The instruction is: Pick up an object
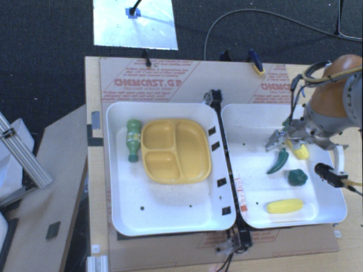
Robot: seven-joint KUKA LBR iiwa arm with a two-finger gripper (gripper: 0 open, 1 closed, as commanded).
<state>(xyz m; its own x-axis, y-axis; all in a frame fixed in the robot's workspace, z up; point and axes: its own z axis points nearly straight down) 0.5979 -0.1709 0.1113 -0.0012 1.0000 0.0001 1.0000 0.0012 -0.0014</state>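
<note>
In the right bin, my gripper hangs low at the far right, under the grey arm with its orange band. A small yellow piece lies right against the gripper's near side. I cannot tell whether it is held. A curved green pepper lies just below the gripper. A dark green lump sits to the pepper's right. A long yellow object lies near the bin's front wall.
The left bin holds a yellow divided plate and a green bottle lying beside it. A black divider runs between the bins. A black fitting sticks out at the right bin's edge.
</note>
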